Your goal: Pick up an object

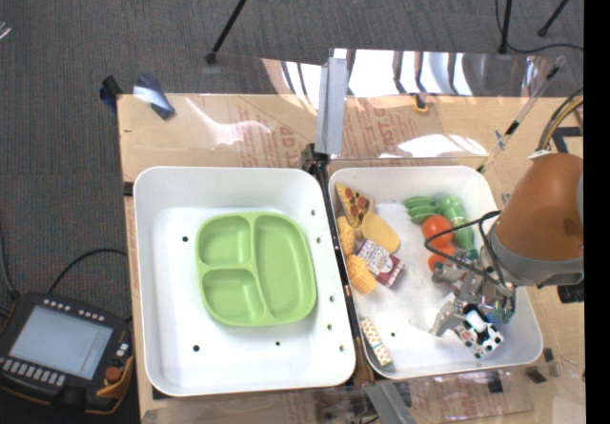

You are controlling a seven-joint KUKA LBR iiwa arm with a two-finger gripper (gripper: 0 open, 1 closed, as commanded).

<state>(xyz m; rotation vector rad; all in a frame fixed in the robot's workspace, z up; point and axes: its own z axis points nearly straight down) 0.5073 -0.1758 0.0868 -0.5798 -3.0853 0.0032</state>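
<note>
Over the right bin (419, 367) my gripper (464, 317) is low, touching a black-and-white toy (483, 340); I can't tell its grip. Nothing looks lifted, so I judge the pick undone.

Green divided plate (255, 268); white bins (152, 222); red tomato (437, 230) (green vegetables (431, 207) beside); black-white spotted toy (483, 336).

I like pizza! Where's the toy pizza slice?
The pizza slice lies in the right bin, at its upper left corner, just above the corn cob.
</note>
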